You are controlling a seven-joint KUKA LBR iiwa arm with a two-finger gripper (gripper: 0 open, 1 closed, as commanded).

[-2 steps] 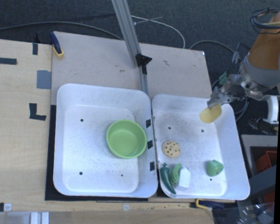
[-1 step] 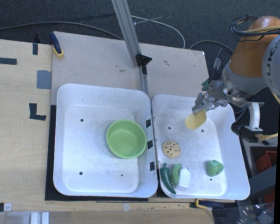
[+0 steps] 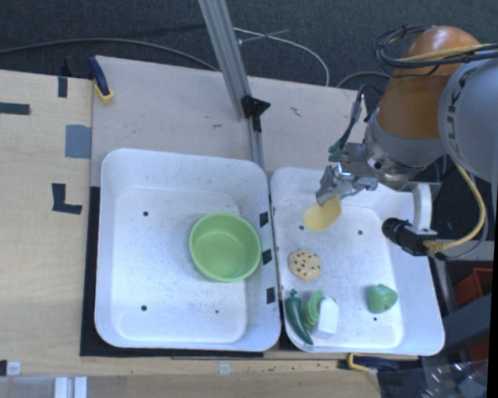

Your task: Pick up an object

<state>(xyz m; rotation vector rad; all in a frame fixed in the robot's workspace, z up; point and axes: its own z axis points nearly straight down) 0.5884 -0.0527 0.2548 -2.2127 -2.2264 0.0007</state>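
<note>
Single grey KUKA arm w/ orange band [image 3: 425,66] above the wrist enters from view's right, upper corner, over the right-hand side of the bench. Wrist points down and toward view's left. Metal two-finger gripper [image 3: 332,195] hangs at the arm's lower-left end, tilted, tips low. Black cables loop around the orange section; a yellow cable runs down the arm's right flank.

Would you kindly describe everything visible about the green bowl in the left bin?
The green bowl is round, pale lime and looks like smooth plastic. It stands upright with its mouth open upward and nothing visible inside. It rests on the floor of the left bin, towards that bin's right side, apart from its walls. Nothing else touches it.
</note>
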